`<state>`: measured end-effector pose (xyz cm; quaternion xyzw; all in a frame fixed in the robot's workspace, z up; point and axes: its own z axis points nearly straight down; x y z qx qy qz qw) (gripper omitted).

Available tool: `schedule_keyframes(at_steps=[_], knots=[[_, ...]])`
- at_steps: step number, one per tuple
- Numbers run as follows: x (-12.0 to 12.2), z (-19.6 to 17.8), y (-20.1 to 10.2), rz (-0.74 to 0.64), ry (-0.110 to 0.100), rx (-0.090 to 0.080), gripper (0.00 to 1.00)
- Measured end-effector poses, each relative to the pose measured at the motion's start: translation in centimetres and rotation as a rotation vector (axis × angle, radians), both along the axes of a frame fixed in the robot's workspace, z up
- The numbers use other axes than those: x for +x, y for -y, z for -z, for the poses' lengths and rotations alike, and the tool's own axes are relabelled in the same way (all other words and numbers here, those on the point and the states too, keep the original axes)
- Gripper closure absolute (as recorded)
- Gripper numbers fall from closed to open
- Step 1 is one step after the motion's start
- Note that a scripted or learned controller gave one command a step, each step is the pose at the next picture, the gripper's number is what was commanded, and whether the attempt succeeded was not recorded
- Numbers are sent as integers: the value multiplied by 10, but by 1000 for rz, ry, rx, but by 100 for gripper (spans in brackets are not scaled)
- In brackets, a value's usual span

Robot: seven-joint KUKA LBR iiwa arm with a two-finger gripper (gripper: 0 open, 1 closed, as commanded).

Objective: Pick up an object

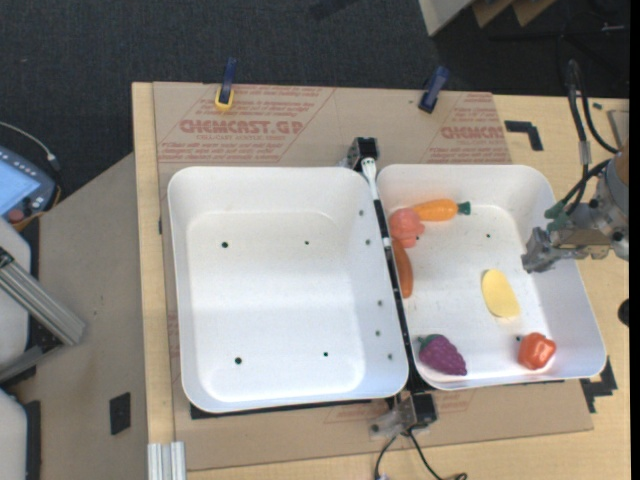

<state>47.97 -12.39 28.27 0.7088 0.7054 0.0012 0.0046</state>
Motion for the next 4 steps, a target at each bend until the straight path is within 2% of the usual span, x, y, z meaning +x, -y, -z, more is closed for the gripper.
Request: schedule_keyframes(at_steps=[1,2,3,4], knots=[[-4,165,16,-2,-22,8,100],[1,8,9,-7,8,1,100],[-3,167,6,-3,-20,9,100],[2,32,-19,-10,6,3,100]])
